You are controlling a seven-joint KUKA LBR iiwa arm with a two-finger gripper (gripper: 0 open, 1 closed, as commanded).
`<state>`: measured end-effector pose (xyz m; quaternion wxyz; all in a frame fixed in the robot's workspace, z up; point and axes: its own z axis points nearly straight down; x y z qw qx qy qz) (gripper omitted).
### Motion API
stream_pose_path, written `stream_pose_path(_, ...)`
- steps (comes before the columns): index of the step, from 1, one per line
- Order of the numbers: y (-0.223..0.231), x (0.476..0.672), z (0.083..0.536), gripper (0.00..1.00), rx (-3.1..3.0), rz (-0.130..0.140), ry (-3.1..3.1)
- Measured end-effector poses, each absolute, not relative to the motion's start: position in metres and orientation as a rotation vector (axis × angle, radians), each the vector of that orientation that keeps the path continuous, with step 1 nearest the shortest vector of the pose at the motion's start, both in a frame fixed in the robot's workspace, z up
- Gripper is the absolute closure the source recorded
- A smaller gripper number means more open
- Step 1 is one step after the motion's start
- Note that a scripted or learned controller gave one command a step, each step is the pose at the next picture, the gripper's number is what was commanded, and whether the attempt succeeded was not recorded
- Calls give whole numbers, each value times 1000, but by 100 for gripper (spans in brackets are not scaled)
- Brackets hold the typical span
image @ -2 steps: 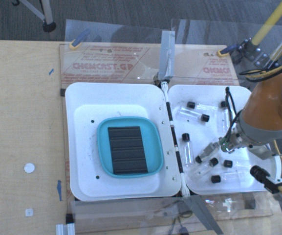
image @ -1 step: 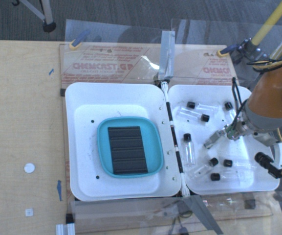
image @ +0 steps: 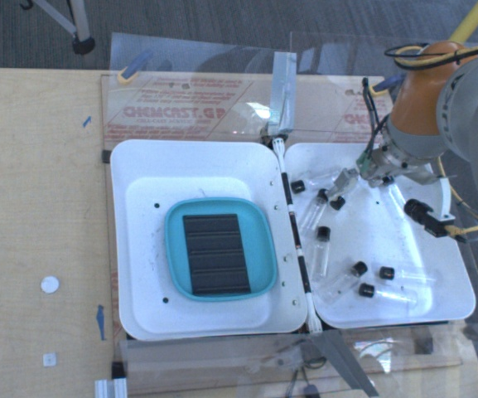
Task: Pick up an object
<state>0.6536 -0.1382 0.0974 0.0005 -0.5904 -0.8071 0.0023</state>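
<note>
Several clear vials with black caps lie scattered in the right bin [image: 458,293]. One vial [image: 321,251] lies near the divider, and others [image: 392,293] rest toward the front. My gripper [image: 357,175] is low over the back of the right bin, its tip beside a clear vial [image: 339,187] that lies at a slant. Whether that vial is touched or gripped is not visible. The grey arm with its orange band [image: 425,89] comes in from the upper right.
The left bin [image: 135,181] holds a teal tray [image: 176,247] with a dark ribbed block [image: 215,254] in it. A clear sheet and a metal bracket [image: 283,89] stand behind the bins. Cables hang by the wrist at the right.
</note>
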Motion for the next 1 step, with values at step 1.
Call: stream_pose_path(1,-118,658,95,0,-1845,36,-2531)
